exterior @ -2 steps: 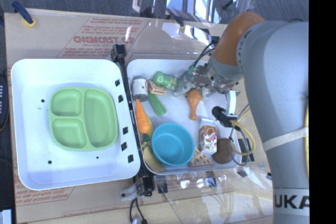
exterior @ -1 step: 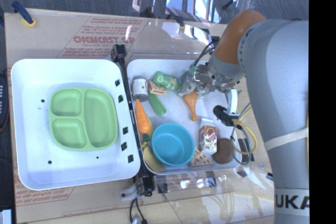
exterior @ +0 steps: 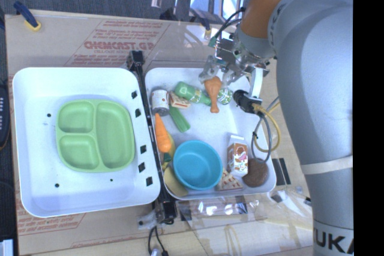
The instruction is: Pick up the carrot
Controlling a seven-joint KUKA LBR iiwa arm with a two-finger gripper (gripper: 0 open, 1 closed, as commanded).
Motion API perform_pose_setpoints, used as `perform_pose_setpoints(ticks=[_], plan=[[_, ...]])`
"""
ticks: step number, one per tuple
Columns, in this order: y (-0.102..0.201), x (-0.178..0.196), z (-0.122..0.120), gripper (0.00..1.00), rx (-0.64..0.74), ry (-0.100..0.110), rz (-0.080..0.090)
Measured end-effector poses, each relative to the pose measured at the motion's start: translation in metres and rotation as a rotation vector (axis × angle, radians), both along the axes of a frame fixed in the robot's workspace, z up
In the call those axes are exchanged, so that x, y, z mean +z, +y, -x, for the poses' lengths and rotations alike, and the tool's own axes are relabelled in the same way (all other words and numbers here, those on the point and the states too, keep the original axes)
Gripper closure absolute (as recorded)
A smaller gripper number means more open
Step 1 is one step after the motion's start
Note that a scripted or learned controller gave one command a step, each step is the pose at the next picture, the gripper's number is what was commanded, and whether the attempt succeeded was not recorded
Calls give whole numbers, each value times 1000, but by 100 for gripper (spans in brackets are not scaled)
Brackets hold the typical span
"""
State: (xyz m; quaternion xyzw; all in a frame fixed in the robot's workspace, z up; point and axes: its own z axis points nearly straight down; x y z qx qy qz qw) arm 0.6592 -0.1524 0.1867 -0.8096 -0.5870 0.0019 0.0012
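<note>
The carrot point(exterior: 163, 135) is orange and lies lengthwise along the left wall of the right bin point(exterior: 264, 129), its thin tip pointing to the back, just left of a blue bowl point(exterior: 197, 165). My gripper point(exterior: 219, 78) hangs over the back part of the same bin, well to the right of and behind the carrot. A tan-orange drumstick-shaped toy point(exterior: 213, 94) sits directly under the gripper, its wide end up against it. Whether the gripper grips this toy is hidden by the wrist.
The right bin also holds a small can point(exterior: 159, 100), green pieces point(exterior: 186, 92) point(exterior: 180, 120), a juice carton point(exterior: 238, 156), a brown lump point(exterior: 257, 172) and a cracker point(exterior: 227, 181). A green divided plate point(exterior: 96, 135) lies in the left bin point(exterior: 30, 129).
</note>
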Motion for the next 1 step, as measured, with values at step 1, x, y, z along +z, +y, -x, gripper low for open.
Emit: perform_pose_setpoints(ticks=[1], plan=[[60, -36, 36, 100, -233, 14, 0]])
